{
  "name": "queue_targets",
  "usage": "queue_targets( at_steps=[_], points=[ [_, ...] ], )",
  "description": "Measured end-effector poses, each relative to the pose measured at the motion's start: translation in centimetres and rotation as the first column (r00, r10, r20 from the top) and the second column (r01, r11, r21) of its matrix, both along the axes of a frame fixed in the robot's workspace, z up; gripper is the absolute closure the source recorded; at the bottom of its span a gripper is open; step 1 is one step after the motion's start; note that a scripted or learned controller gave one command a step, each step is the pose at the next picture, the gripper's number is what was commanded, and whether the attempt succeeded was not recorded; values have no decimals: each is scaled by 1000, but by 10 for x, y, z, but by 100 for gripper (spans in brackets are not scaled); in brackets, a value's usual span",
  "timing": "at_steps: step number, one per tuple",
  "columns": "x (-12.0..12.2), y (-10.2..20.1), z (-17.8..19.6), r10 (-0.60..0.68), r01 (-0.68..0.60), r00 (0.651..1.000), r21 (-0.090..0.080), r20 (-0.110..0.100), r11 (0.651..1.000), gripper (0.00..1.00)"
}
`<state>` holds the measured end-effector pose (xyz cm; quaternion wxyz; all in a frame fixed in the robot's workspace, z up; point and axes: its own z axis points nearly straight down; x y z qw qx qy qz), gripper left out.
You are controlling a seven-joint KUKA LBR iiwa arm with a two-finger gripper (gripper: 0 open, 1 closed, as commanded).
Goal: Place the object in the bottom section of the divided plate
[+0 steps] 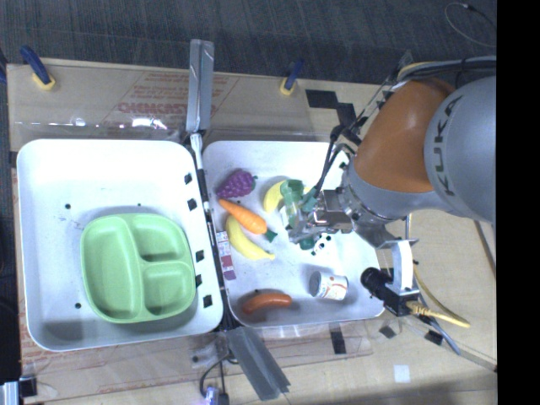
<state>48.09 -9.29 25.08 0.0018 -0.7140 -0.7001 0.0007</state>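
Over the right bin [354, 306], the gripper [305, 226] hangs low, its fingers too tangled with a pale green object [293, 195] to tell whether they are parted or closed. That object, hard to identify, sits at the gripper's tip, beside a yellow lemon [272, 197]. Around it lie purple grapes [237, 183], a carrot [243, 216], a banana [245, 241], a sausage [266, 301] and a small can [329, 286]. Left bin [38, 226]: a green divided plate [137, 267], well apart from the gripper.
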Motion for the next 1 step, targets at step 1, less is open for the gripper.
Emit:
queue_targets(
  at_steps=[1],
  points=[
    [11, 96, -60, 154, -154, 988, -1, -3, 988, 100]
  ],
)
